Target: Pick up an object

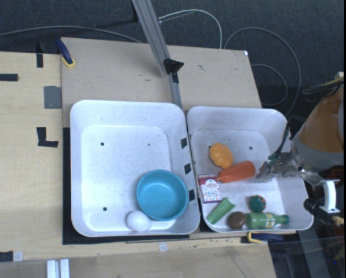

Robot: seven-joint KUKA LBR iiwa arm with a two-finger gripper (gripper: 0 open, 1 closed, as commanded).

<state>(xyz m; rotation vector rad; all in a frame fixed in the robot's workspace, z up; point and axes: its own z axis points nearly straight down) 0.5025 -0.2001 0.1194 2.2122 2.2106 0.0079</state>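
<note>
Camera view: hand (pixel 264 171) in rt bin (pixel 236 117), beside carrot (pixel 237 171); open/closed can't tell.

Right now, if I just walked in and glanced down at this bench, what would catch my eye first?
Probably the blue bowl in the left bin, with a white ball beside it at the near wall. Next, the bright clutter in the right bin: an orange carrot mid-bin, with the gripper just beside its right end, and a green bottle along the near edge.

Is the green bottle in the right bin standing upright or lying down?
Lying down. The green bottle rests on its side along the near wall of the right bin, neck pointing to the view's right.
</note>
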